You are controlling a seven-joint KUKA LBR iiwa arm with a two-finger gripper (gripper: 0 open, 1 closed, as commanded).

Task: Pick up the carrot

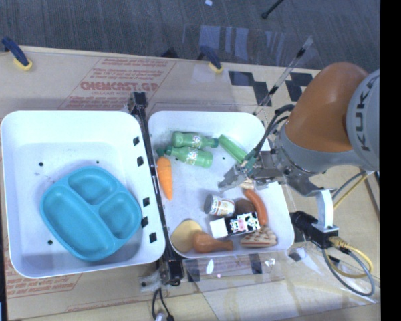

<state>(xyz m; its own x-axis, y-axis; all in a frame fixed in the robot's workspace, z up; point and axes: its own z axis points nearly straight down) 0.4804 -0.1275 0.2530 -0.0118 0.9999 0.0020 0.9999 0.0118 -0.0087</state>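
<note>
On cardboard-topped bench (pixel 87 85) | dark carpet (pixel 120 12) | gripper (pixel 244 172) state unclear | carrot (pixel 164 177) untouched

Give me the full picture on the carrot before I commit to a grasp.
The carrot is a small orange toy, plastic-looking and smooth, tapering to a point toward the camera view's bottom. It lies flat in the right bin, hard against its left wall, just below two green bottles. The gripper sits to its right, apart from it.

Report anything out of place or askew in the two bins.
Nothing spilled or broken. The carrot lies against the right bin's left wall, apart from the other toys. The blue tray sits skewed in the left bin.
</note>
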